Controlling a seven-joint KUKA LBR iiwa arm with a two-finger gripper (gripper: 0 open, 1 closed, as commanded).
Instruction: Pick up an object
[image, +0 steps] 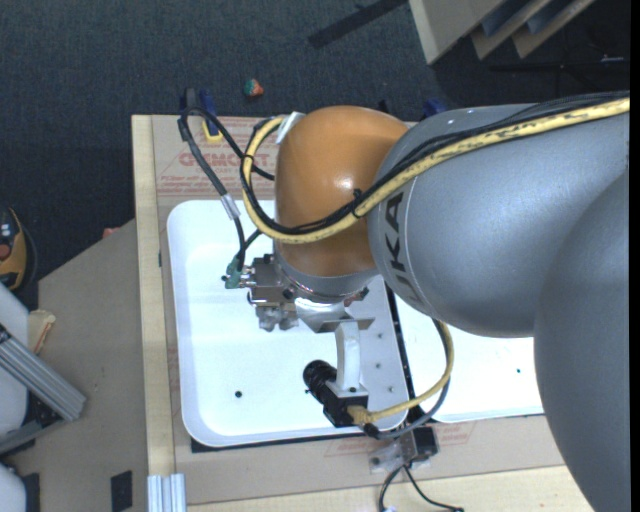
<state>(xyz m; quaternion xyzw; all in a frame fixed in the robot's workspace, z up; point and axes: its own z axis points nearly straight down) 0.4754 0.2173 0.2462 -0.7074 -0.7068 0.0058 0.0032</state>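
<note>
The large grey arm (500, 210) with its orange band (325, 190) is reaching in from the right and hanging over the left shallow white plastic bin (200, 300), covering much of that bin's middle and right part. Below the orange band, the metal wrist assembly (275, 290) is pointing down toward the bin floor. The hand (272, 318) is sitting under this assembly, mostly hidden from above, so whether it is open or closed cannot be told, and nothing can be seen between its parts. A yellow-and-black cable (400, 175) is running along the arm and looping down past a black cylindrical fitting (328, 390) near the bin's front edge. A small dark speck (238, 393) is lying on the bin floor toward the front left, well apart from the hand. The bins are resting on a tan wooden surface (160, 420). A small red-and-green object (254, 88) is lying on the dark carpet (100, 60) behind the surface.
</note>
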